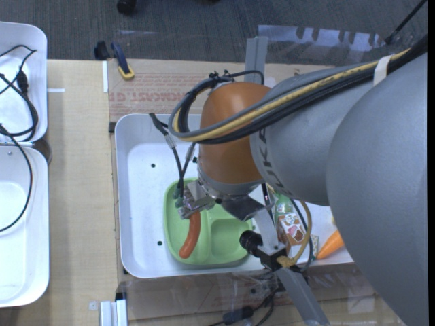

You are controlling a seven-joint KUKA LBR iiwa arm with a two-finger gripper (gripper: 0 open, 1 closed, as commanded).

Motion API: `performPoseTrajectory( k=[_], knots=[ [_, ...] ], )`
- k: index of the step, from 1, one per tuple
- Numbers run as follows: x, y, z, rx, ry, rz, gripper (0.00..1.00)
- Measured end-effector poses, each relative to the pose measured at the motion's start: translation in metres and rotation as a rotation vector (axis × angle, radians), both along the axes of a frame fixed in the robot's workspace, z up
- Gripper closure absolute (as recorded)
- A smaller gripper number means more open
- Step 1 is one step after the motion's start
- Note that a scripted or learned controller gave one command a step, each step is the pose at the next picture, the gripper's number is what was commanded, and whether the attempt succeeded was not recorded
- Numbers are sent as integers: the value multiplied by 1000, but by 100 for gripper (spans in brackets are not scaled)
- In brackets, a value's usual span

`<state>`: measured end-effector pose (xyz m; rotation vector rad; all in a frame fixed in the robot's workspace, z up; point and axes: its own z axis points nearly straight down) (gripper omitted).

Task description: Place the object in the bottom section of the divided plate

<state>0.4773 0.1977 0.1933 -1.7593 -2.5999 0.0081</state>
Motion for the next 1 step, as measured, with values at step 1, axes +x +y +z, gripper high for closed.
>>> performPoseTrajectory(
  k=[1],
  knots=[
    [0,0,0,0,0,0,0]
  ],
)
